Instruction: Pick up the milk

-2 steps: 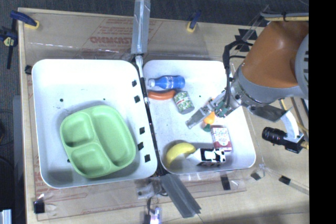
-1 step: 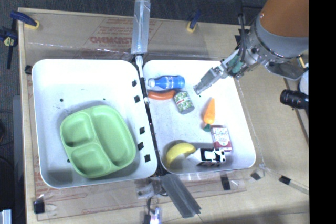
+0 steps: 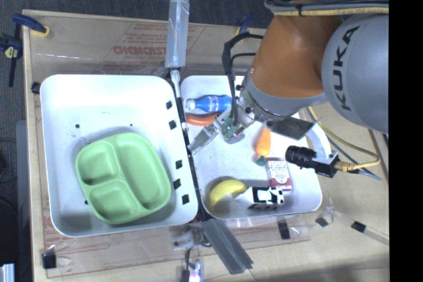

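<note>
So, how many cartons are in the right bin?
2. A red and white carton lies near the right wall, and a black and white carton lies below it, next to the banana. The arm may hide more.

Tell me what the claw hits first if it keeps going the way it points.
Pointing down-left, the claw would probably meet the bare floor of the right bin near the divider first; depth is hard to judge. The milk lies off that line.

Grey arm bent low, claw [image 3: 213, 132] pointing left
</note>
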Controlling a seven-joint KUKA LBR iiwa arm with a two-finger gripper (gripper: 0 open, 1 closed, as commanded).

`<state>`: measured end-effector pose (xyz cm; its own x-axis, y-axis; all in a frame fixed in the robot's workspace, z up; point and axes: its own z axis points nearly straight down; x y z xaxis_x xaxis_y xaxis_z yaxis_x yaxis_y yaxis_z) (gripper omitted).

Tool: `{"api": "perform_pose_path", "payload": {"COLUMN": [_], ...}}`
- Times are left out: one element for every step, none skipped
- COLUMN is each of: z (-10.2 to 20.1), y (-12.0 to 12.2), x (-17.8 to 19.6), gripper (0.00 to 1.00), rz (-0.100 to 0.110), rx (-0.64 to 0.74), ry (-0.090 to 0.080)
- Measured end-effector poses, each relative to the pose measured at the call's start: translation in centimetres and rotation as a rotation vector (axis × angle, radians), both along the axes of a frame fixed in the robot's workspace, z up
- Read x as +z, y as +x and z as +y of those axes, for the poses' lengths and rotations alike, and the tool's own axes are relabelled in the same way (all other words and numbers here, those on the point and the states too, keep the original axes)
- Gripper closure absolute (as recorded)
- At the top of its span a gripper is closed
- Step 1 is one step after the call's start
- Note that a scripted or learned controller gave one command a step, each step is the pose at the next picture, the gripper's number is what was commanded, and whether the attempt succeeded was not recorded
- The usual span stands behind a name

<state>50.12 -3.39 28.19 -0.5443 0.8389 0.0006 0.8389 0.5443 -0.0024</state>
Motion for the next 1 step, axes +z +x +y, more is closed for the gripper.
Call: {"api": "perform_pose_path", "payload": {"z": [-2.31], "y": [1.75], "x": [-7.82], "gripper": [0.00], "rz": [0.001], "rx": [0.137], "ry": [0.001]}}
